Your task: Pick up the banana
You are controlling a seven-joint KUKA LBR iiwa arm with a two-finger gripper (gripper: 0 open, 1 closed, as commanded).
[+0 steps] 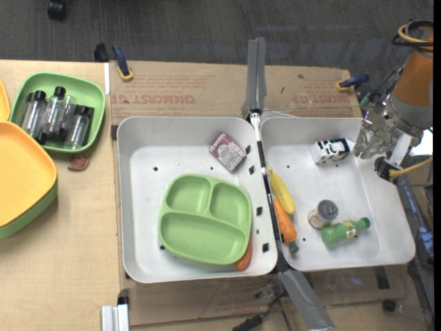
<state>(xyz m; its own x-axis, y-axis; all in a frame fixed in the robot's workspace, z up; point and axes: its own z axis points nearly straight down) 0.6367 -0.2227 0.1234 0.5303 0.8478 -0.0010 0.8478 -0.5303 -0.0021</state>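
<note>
The banana (282,192) is yellow and lies lengthwise along the left wall of the right bin (386,250), just right of the divider between the bins. An orange carrot (284,223) lies right below it, touching its lower end. My gripper (373,146) hangs over the upper right part of the right bin, well to the right of the banana and beside a small white and black toy (331,150). Nothing shows in the gripper.
A green bottle (343,232) and a round grey-topped item (324,212) lie in the right bin. The left bin (134,185) holds a green divided plate (206,218), a red packet (228,150) and another carrot (243,260). A green tray of bottles (59,112) and yellow plates (23,179) sit far left.
</note>
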